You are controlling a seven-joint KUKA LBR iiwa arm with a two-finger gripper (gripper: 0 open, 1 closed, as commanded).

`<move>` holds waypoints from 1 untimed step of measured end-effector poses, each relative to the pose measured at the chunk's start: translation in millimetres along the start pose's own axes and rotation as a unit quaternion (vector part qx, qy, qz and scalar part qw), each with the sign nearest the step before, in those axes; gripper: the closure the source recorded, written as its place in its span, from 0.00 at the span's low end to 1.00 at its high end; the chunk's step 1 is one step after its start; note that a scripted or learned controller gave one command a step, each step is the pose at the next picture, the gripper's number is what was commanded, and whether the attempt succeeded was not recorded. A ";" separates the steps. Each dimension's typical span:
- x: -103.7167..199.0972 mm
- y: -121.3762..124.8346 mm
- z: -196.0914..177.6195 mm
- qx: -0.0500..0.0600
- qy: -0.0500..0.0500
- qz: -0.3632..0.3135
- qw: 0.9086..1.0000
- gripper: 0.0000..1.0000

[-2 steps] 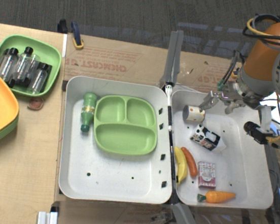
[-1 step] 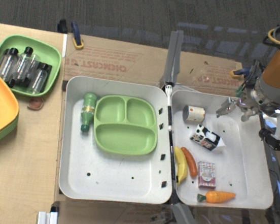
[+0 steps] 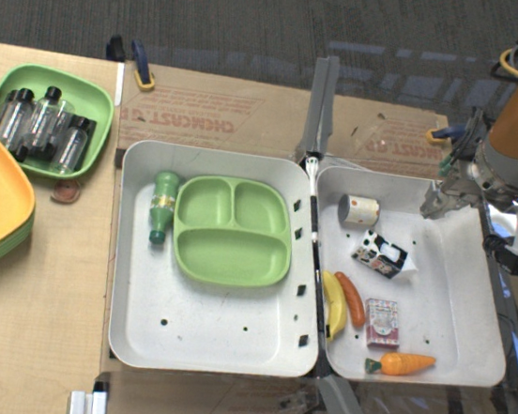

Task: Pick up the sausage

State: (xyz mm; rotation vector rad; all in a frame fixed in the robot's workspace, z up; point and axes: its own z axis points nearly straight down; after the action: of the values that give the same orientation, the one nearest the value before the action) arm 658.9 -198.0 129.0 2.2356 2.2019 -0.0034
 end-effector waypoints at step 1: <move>-21.4 -20.5 37.0 0.000 0.002 -0.068 0.998 1.00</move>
State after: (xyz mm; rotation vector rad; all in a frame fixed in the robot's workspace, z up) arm 638.1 -219.2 92.0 2.0826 2.3512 -0.0007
